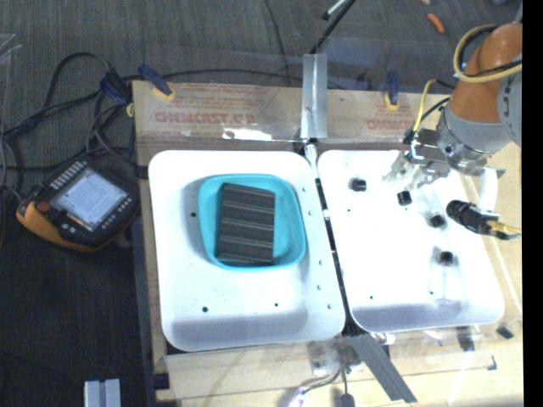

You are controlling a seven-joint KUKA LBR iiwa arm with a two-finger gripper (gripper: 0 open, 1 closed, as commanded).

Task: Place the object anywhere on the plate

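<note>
Dark ridged block (247, 223) on teal plate (293, 227), left bin (174, 253)

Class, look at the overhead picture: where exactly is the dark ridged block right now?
The block lies on the blue plate in the left bin, across the divider from the gripper over the right bin.

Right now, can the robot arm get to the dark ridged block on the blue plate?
Probably yes. The dark block lies uncovered on the plate, open from above; the gripper would just need to cross over from the other bin.
</note>
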